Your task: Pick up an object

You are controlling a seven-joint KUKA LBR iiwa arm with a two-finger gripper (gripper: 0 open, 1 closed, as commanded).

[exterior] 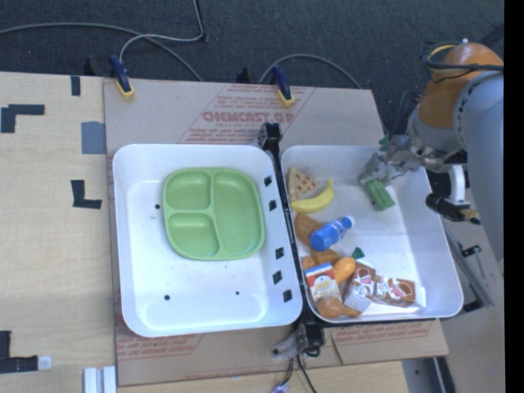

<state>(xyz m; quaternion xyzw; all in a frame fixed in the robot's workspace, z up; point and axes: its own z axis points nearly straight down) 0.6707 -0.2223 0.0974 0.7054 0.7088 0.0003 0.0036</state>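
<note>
Camera view: the jaws (378, 173) sit over the upper right part of the right bin (426, 244), with the grey arm (483, 129) and its orange band (463, 60) reaching in from the right. A small green cylinder (379, 195) shows right at the fingertips, its upper end between the fingers, so the jaws look closed on it. Whether it is lifted clear of the bin floor cannot be told.

Left of the jaws, along the bin's left side: a waffle-like wedge (300, 182) with a banana (315, 200) just below it, the two touching. Below and left of the jaws, a blue bottle (331, 232) lies tilted, white cap pointing up-right.

Further down, well apart from the jaws: a cluster of an orange carrot-like piece (344, 268), a small carton (323, 284) and a flat snack packet (383, 288), packed close together near the bin's lower edge.

Far left of the jaws, the left bin (139, 293) holds a green divided plate (214, 213). Both bins rest on cardboard (237, 113) clamped to the counter (49, 187).
</note>
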